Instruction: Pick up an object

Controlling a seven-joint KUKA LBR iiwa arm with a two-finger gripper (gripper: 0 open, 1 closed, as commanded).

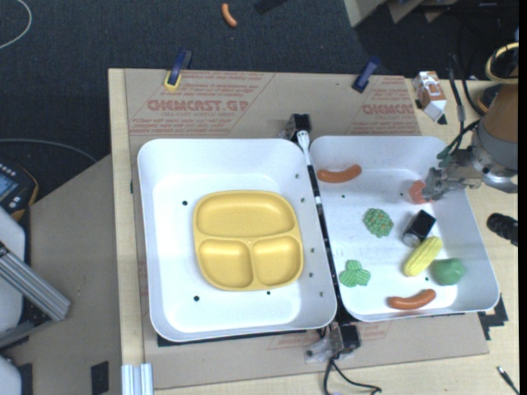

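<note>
The grey metal pincer point(431, 183) hangs low over the right white plastic bin point(362, 156); whether it is spread, I cannot tell. A small reddish-orange piece point(417, 192) lies touching its left tip, a black block point(418, 225) just below.

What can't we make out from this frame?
- Gripper: finger state unreadable in the camera view; too small and blurred.
- Reddish object beside the gripper: partly covered by it, so its identity and any contact are unclear.
- Arm: cut off by the right edge.
- Black block: too small to identify.
</note>
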